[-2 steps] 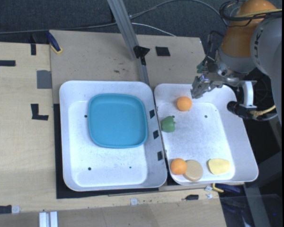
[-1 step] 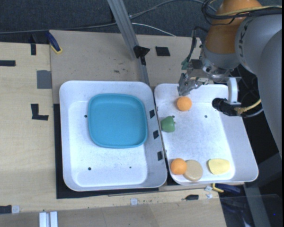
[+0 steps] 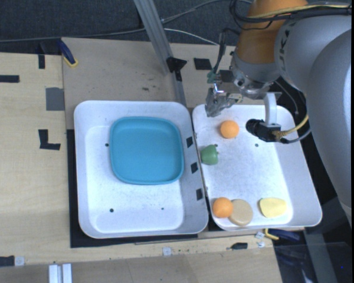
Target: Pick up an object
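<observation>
Gripper: the gripper [image 3: 215,106] hangs at the upper left corner of the right bin [image 3: 295,175], just above centre of the frame; whether it is open or closed I cannot tell, and nothing is seen in it.

Nearest object: an orange ball [image 3: 229,129] lies just beside the gripper, down and a little to the right of it in the frame, on the floor of the right bin. I judge this the likeliest target.

Long axis: the ball is round, so no axis matters; any approach angle serves.

Second candidate: a small green object [image 3: 209,154] sits lower in the frame, close against the bin's left wall, almost straight below the gripper.

Farther objects: along the lower edge of the right bin, a second orange ball [image 3: 222,207] touches a tan round piece [image 3: 241,211], with a yellow piece [image 3: 273,207] near them to the right; all well apart from the gripper.

Left bin: the left bin [image 3: 91,217] holds a blue plate [image 3: 146,150], left of the gripper.

Arm pose: the arm [image 3: 265,37] reaches in from the upper right of the frame, orange band above the wrist, wrist pointing down and leftward.

Risk: the wall beside the green object may crowd a grasp.
</observation>
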